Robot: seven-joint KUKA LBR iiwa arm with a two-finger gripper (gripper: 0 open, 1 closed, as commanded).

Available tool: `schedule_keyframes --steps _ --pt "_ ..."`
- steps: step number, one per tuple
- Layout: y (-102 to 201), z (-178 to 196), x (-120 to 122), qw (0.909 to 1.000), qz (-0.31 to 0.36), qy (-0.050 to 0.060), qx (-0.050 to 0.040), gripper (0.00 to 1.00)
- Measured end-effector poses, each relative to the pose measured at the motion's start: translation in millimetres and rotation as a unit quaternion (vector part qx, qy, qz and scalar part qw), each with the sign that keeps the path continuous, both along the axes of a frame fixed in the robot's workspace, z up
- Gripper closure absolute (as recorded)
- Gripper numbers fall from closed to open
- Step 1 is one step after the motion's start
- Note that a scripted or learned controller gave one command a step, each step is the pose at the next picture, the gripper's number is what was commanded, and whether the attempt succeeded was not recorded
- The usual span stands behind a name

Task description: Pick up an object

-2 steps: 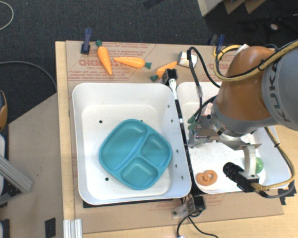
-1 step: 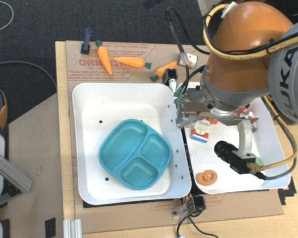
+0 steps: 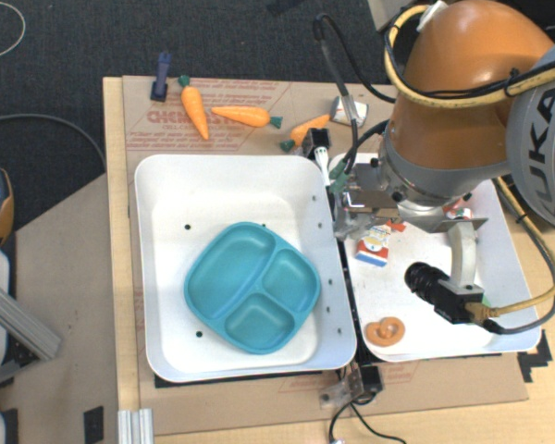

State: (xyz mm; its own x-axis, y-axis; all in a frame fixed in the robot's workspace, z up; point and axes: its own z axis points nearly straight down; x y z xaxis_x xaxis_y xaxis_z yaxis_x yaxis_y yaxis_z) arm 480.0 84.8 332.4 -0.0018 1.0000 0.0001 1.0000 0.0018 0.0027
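Observation:
My gripper (image 3: 368,209) hangs low over the back left part of the right bin (image 3: 509,276), mostly hidden under the big orange and grey wrist. Just in front of it lies a small white carton with red and blue marks (image 3: 375,247), close to or touching the gripper's tip. A round orange-brown disc like a small doughnut (image 3: 385,331) rests near the right bin's front edge. A bit of a red and white thing (image 3: 459,212) peeks out from under the wrist.
The left bin (image 3: 166,202) holds a teal divided plate (image 3: 252,287). Behind the bins, on the cardboard, lie three toy carrots (image 3: 195,111) (image 3: 243,116) (image 3: 305,131) and a dark blue clip (image 3: 160,75). The ridge between the bins runs just left of the gripper.

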Motion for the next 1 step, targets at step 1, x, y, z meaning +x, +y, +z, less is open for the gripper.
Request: schedule_keyframes --steps 1 --pt "-3.8 74.7 0.2 1.0 0.0 -0.004 0.0009 1.0"
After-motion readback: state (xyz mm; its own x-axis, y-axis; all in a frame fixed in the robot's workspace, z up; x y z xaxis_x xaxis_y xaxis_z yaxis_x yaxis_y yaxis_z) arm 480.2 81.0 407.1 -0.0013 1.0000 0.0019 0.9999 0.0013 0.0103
